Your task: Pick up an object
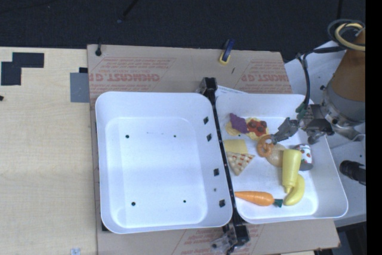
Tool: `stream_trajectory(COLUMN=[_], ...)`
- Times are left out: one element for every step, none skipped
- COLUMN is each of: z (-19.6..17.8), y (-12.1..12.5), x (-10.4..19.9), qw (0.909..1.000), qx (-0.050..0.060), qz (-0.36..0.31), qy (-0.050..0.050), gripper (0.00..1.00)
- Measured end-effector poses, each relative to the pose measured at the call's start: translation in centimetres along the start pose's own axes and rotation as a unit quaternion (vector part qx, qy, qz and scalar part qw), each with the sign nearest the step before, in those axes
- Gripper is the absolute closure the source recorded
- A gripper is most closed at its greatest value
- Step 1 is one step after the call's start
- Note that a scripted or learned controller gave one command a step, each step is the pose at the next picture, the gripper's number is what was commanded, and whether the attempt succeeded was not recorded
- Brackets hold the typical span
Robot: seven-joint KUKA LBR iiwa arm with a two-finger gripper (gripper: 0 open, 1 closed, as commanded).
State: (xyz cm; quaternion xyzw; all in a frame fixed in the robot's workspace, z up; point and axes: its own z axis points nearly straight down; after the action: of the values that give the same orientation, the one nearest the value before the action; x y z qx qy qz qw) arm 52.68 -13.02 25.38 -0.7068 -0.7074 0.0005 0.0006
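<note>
The right bin (325, 203) holds several toy foods. Among them are a purple piece (237, 123), a red and yellow piece (257, 126), an orange ring (264, 146), a yellow block (234, 146), a waffle wedge (240, 162), a yellow bottle (290, 166), a banana (297, 191) and a carrot (255, 197). My gripper (279, 133) reaches in from the right, low over the bin, its tip just right of and above the orange ring. Nothing visibly sits in its grasp. A small white and red object (306, 156) lies under the wrist.
The left bin (107, 128) stands beside the right one, with a black divider (216, 146) between them. Both rest on a cardboard sheet (149, 71). A yellow and blue clip (225, 54) sits at the sheet's far edge. Cables (305, 77) hang near the arm.
</note>
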Motion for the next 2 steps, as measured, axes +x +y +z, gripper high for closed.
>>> stream_trajectory(z=[9.9, 16.9], y=[5.3, 6.6], x=[2.7, 4.2], qw=[1.0000, 1.0000], qx=[0.003, 0.000], qz=[-0.001, 0.000], qy=[0.001, 0.000], gripper=[0.00, 0.00])
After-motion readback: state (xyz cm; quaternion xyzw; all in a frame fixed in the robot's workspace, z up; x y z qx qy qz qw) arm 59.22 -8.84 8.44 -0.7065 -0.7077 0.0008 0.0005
